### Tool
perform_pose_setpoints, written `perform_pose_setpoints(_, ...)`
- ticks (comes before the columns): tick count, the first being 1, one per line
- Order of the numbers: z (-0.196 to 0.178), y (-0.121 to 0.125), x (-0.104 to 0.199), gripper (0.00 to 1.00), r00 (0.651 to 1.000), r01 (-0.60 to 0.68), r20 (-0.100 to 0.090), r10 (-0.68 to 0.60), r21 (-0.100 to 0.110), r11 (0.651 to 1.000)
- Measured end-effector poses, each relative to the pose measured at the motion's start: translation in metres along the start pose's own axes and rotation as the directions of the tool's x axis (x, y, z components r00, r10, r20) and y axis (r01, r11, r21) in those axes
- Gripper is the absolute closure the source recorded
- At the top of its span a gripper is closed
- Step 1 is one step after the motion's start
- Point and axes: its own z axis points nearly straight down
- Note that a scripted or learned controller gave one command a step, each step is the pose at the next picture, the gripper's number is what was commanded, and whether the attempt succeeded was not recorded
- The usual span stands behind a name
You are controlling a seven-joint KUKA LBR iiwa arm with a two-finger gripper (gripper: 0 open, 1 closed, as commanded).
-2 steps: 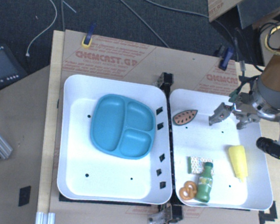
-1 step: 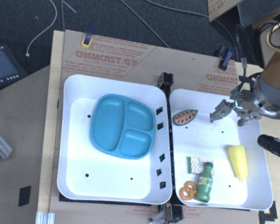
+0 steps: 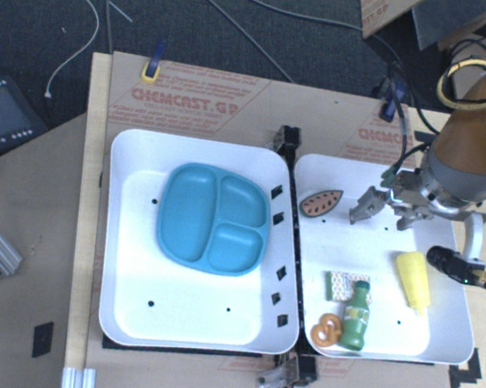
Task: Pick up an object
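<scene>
Hand (image 3: 388, 211): over the far part of the right bin (image 3: 446, 347), fingers spread apart, gripping nothing.
Brown leaf-shaped piece (image 3: 320, 202): right bin, far-left corner, just beside the hand.
Yellow object (image 3: 414, 278): right bin, right side.
Green bottle (image 3: 356, 316): near edge, touching an orange ring (image 3: 326, 331) and a patterned packet (image 3: 343, 284).
Left bin (image 3: 115, 305): holds a blue divided plate (image 3: 213, 219).
</scene>
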Motion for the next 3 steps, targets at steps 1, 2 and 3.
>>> perform_pose_setpoints(1, 0.045, -0.007, -0.003, 0.00, 1.000, -0.001, 0.000, 0.001, 0.001, 1.000)
perform_pose_setpoints(2, 0.084, -0.007, -0.003, 0.00, 1.000, 0.000, 0.000, 0.000, -0.001, 1.000)
perform_pose_setpoints(3, 0.071, -0.005, -0.002, 1.00, 1.000, 0.000, 0.000, 0.000, -0.006, 1.000)
